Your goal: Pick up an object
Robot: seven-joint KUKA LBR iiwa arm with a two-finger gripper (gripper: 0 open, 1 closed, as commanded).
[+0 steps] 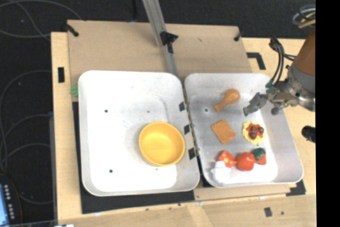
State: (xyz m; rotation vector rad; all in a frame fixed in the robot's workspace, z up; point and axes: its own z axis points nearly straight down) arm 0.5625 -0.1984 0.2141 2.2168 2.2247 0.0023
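No brand, label or readable writing can be made out on any item; the toys are small and plain. The desk (133,45) carries two shallow white bins side by side; the left bin (117,98) holds a yellow bowl (161,143), upright, near its lower right corner. The right bin (212,87) holds the toy foods: a tan chicken drumstick (228,98) in the upper middle; a brown square cracker or toast slice (223,131) below it; a small yellow tart topped with dark red berries (254,132) just right of the toast; a red tomato (245,161) in the lower part, with a small green piece (259,154) touching its right side and a small orange-red piece (226,157) at its left; a white lump (220,171) lies just below that piece. The arm (304,64) reaches in from the right; the tool (264,103) hangs over the right bin's upper right part, right of the drumstick and above the tart, apart from both; its dark fingers (253,104) look spread and nothing sits between them, so it is released. A metal pole (151,5) rises at a slant from the desk behind the bins.
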